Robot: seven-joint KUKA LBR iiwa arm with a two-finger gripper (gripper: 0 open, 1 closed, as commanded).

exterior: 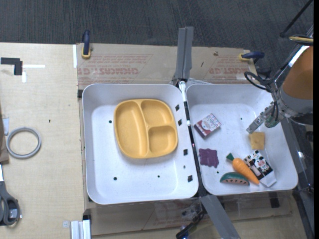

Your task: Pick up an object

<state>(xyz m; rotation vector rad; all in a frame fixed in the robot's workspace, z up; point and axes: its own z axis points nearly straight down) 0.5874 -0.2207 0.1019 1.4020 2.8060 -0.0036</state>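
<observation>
Hovering at the right bin's (279, 183) far right side, pincer (259, 123) tilted down and leftward from the grey wrist, tips just above the small tan block (257, 141). Cannot tell how wide it stands, nor make out anything held. Lying directly below the tips and just toward the near rim, that block looks the nearest candidate; squarish, so no long axis to match. Farther along the same line: milk carton (260, 167) and carrot (244, 169), both slanted. Probably a short descent, barely any sideways shift.
</observation>
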